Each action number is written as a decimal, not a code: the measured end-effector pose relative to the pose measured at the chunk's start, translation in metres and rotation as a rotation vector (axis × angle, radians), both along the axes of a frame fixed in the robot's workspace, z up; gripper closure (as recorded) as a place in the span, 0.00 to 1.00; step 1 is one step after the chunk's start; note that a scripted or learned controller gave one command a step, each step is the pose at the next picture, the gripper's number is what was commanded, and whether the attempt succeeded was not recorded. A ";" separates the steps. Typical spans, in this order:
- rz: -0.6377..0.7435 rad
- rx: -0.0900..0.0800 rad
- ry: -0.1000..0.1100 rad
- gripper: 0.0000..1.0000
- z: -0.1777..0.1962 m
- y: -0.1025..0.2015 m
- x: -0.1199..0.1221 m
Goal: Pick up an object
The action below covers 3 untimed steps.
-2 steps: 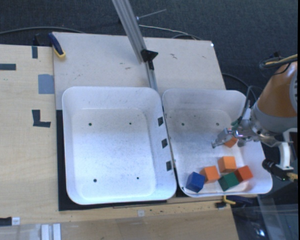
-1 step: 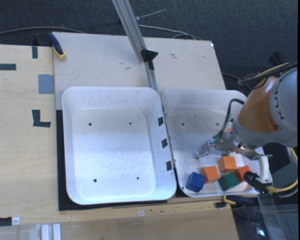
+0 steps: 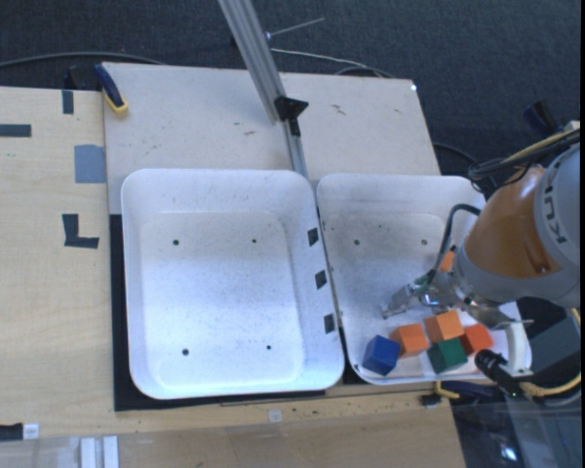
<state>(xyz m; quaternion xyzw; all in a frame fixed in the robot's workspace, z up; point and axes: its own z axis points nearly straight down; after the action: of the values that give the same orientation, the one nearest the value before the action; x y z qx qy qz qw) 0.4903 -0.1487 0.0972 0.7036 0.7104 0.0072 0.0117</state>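
Several small blocks lie in the front right corner of the right bin [image 3: 370, 213]: a blue block [image 3: 380, 355], an orange block [image 3: 409, 338], a second orange block [image 3: 444, 326], a third orange-red one [image 3: 477, 338] and a green block [image 3: 448, 356]. My gripper [image 3: 402, 302] hangs low in the right bin, just behind the blocks and pointing left. No block is visibly in its grasp. The grey arm with its orange band [image 3: 507, 237] comes in over the bin's right rim and hides that part of the bin.
The left bin [image 3: 136, 261] sits beside the right one, sharing a middle wall. A metal rail [image 3: 258, 57] slants down from the top to that wall. A blue and yellow tool [image 3: 111, 90] lies at the bench's far left. Cables [image 3: 507, 386] run by the front right corner.
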 end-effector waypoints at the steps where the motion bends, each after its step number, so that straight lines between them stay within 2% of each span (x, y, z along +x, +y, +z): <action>1: -0.004 0.006 0.024 0.00 -0.005 0.008 0.060; 2: -0.007 0.003 0.015 0.00 -0.003 -0.007 0.008; 3: -0.007 0.003 0.023 0.00 -0.005 -0.039 0.073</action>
<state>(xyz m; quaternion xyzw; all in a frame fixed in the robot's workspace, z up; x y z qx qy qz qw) 0.5630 -0.1872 0.0922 0.7061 0.7081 0.0003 0.0023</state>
